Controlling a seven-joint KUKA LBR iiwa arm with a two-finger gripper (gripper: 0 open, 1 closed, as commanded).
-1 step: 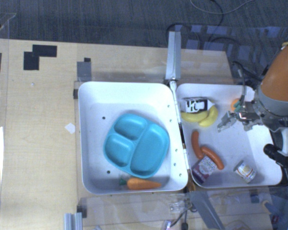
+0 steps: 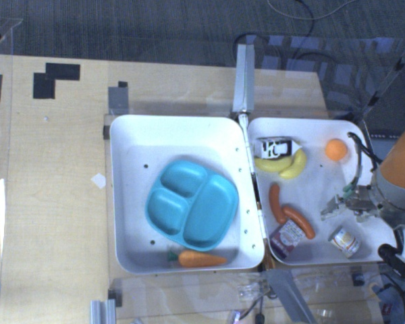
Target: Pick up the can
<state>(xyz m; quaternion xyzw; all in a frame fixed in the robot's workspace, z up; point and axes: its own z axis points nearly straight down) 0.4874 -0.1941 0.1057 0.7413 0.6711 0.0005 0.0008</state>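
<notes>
A small silver can with a light label lies tilted near the front right of the right bin. A dark can-like cylinder with white lettering lies on its side at the bin's back left, touching a banana. My gripper hangs over the right half of this bin, just behind the silver can and apart from it, with nothing visibly held. The grey arm with its orange band comes in from the right edge.
The right bin also holds an orange, two sausages and a purple packet. The left bin holds a blue divided plate and a carrot. A metal divider post stands between the bins.
</notes>
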